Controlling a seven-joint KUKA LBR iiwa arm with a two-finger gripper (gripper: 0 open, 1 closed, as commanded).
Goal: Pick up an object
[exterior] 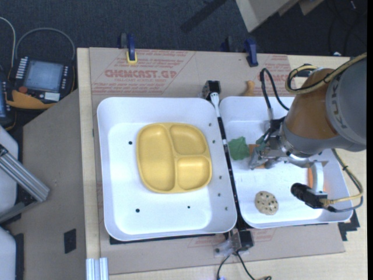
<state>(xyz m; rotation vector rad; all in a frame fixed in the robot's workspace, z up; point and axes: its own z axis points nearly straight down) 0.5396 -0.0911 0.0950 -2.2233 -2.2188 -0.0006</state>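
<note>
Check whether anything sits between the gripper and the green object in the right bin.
Nothing visible does. The gripper sits low in the right bin, just right of the green object, with a small orange piece at its tip. The cookie lies nearer the camera, off that line.

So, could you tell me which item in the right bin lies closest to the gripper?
The green item, just left of the gripper. The cookie lies nearer the front wall, and the orange piece shows beyond the arm.

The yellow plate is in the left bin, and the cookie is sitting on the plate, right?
Not quite. The yellow plate is in the left bin, but the cookie isn't on it. The camera view shows the cookie lying on the floor of the right bin, near its front edge.
</note>
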